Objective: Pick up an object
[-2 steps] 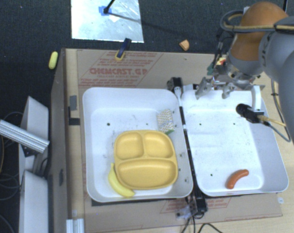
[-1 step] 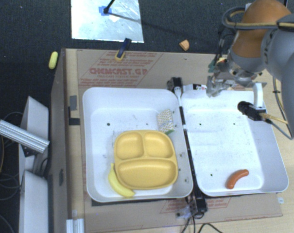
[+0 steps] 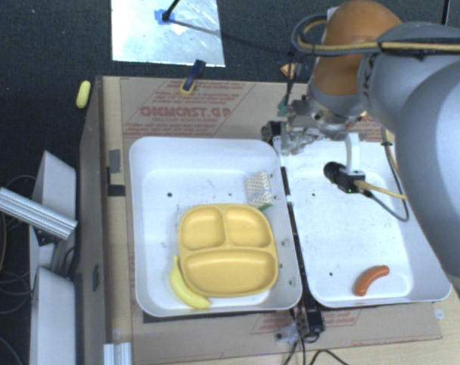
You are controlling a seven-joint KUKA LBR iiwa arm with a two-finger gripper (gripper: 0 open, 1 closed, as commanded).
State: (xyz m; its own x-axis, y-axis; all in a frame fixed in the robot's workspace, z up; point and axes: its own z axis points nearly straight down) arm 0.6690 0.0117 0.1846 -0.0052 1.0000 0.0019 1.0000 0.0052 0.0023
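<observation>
Approach step: gripper (image 3: pixel 294 144) hovers over far bin seam, jaws' state unclear. Next: travel to sausage (image 3: pixel 371 278), descend, close.

Yellow divided plate (image 3: pixel 228 250); yellow banana (image 3: pixel 185 289); orange-red sausage (image 3: pixel 371 279); pale speckled sponge (image 3: pixel 258 188); two white bins (image 3: pixel 150 204); brown cardboard (image 3: pixel 191 106) with red lettering; grey arm (image 3: pixel 427 112), orange band (image 3: pixel 350 44).

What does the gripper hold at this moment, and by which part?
It cannot be told. The two-finger gripper sits at the far edge where the two white bins meet, and nothing shows between its fingers.
</observation>
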